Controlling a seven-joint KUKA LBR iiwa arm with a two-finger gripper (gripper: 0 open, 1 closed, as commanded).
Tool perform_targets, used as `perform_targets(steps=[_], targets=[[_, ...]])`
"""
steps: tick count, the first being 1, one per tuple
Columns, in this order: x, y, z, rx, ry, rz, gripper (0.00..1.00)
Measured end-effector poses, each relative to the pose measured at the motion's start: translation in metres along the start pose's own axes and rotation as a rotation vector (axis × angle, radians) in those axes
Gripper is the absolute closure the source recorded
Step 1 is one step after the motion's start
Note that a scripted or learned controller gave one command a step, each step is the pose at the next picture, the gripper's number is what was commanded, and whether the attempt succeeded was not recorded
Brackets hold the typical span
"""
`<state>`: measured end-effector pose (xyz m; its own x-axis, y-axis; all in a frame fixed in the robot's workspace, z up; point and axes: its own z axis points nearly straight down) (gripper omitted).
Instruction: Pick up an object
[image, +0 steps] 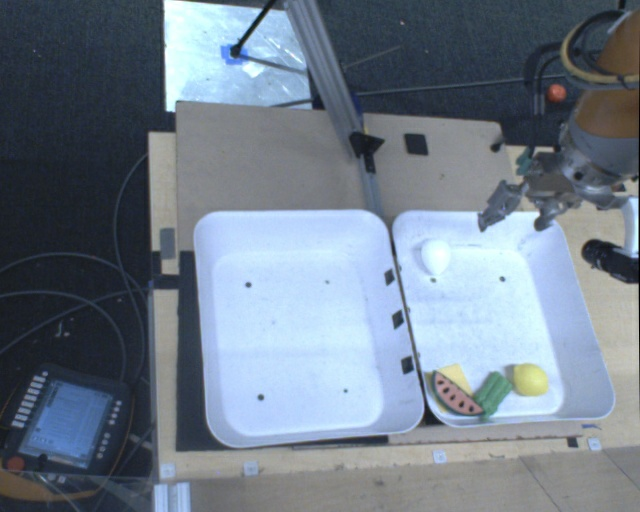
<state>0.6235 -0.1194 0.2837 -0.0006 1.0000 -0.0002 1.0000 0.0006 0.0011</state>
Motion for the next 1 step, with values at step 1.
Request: perform_targets(steps=[1], targets=[[-0.0448, -0.0214, -0.1797, -0.007, -0.002, 0.002, 0.0]])
